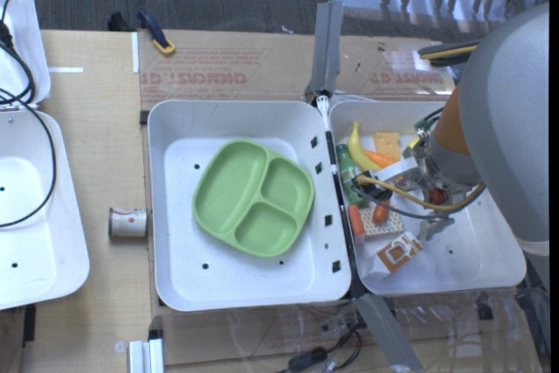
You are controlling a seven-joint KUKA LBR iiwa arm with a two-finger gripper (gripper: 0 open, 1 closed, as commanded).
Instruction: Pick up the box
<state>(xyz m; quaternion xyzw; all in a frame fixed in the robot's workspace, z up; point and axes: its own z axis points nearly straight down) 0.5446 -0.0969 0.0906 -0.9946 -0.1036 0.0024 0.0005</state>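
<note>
The box (399, 252) lies in the right bin (472, 275), near its front-left corner, long axis slanting up to the right. Your gripper (428, 210) hovers just beyond and right of it; you cannot tell how it is set. A banana (357, 146), carrot (379, 159) and other small items crowd the far-left side.

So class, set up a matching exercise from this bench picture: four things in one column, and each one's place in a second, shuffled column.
Things:
1. green divided plate
2. banana
3. small can
4. orange-and-white box

Places:
A. on the bench, left of both bins
B. in the left bin
C. near the front of the right bin
D. near the back of the right bin

Pairs: 1-B, 2-D, 3-A, 4-C
</note>
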